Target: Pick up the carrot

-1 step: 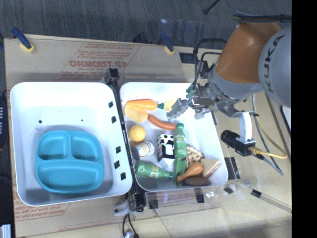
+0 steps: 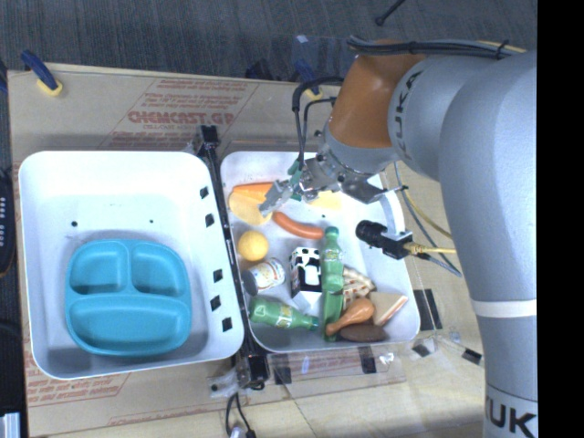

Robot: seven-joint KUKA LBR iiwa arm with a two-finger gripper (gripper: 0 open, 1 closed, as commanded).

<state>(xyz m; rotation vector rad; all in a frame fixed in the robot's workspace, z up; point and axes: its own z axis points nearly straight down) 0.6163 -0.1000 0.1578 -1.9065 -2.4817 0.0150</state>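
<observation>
The smooth orange plastic carrot (image 2: 253, 192) lies at the far left end of the right-hand white bin (image 2: 401, 336), part over a pale yellow wedge (image 2: 243, 210). The two-finger gripper (image 2: 281, 195) hangs right at the carrot's inner tip; whether its fingers are spread or closed I cannot tell, as the wrist blurs them. Just nearer than the carrot lies a red-orange sausage (image 2: 297, 224), and nearer again a round yellow lemon (image 2: 253, 245). To do the grasp well, centre over the carrot's thick middle rather than its tip, straddle its width, and keep clear of the sausage.
</observation>
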